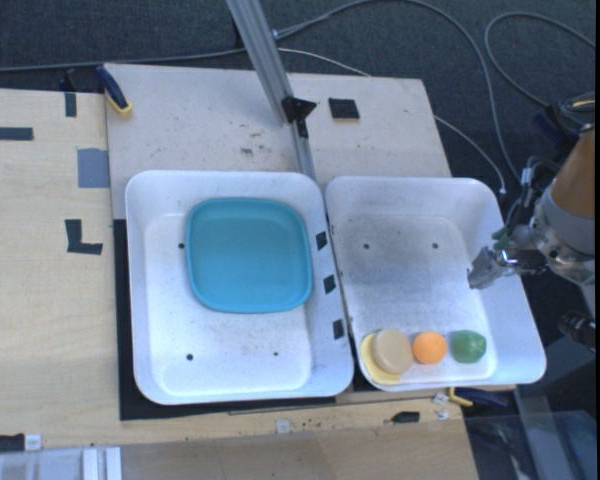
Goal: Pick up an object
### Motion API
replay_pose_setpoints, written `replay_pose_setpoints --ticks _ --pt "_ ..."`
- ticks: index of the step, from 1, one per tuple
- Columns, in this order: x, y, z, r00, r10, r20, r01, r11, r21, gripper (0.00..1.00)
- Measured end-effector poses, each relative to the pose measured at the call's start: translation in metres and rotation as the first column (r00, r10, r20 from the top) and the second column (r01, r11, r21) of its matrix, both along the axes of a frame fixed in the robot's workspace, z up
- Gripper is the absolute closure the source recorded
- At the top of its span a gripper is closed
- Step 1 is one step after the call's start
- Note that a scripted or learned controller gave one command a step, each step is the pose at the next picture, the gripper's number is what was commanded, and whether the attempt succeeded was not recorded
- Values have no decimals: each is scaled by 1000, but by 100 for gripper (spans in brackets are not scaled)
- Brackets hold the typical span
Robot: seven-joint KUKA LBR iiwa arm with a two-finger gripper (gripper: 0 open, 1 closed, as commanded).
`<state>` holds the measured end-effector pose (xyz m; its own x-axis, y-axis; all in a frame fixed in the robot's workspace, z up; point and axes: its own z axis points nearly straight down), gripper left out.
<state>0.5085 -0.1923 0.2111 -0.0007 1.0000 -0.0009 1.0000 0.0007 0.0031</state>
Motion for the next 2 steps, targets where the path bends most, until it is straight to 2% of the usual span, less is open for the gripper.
replay_pose_setpoints --ticks 2 --pt "9 111 5 1000 4 -3 -4 1000 2 100"
